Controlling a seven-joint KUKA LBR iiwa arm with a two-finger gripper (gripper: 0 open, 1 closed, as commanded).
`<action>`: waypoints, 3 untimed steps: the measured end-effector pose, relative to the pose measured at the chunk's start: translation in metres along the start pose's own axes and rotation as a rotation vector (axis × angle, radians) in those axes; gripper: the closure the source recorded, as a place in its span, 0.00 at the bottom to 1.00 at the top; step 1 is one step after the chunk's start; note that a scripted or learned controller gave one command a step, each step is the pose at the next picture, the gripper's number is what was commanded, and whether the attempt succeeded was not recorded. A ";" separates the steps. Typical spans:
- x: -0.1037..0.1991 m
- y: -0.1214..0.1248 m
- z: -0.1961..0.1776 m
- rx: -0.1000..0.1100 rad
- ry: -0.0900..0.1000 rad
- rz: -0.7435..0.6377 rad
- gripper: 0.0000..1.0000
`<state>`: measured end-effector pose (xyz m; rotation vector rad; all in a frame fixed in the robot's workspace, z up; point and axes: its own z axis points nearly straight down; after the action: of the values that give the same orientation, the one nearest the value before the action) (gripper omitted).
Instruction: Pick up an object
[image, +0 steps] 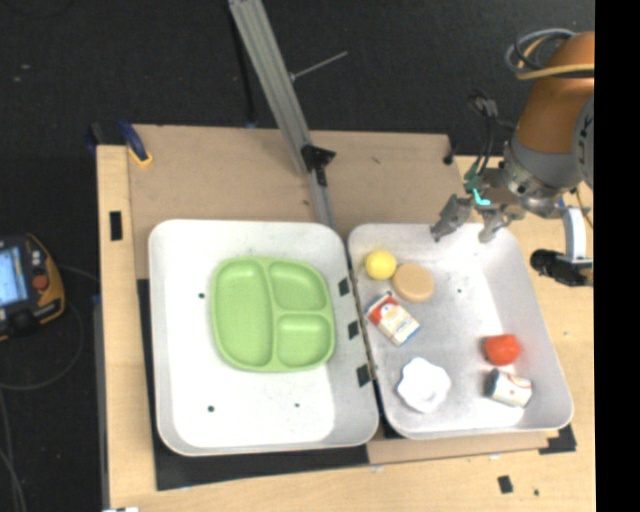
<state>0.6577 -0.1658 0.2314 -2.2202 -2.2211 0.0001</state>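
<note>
While the gripper (466, 227) hangs over the far edge of the right bin (540, 310), its fingers (443, 224) stand spread apart with nothing between them. Within that bin lie a yellow ball (380, 265), a tan disc (414, 283) just beside it, a red-and-white carton (394, 319), a white crumpled item (424, 385), a red object (503, 349) and a small white cup (508, 388). The left bin (180, 330) carries a green divided plate (272, 313).
</note>
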 end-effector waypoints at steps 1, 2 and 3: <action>0.000 0.001 -0.001 -0.003 -0.001 0.000 0.00; -0.006 0.009 0.054 0.001 -0.004 -0.001 0.00; -0.012 0.005 0.097 0.001 -0.004 0.001 0.00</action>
<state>0.6623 -0.1773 0.1339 -2.2225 -2.2216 0.0050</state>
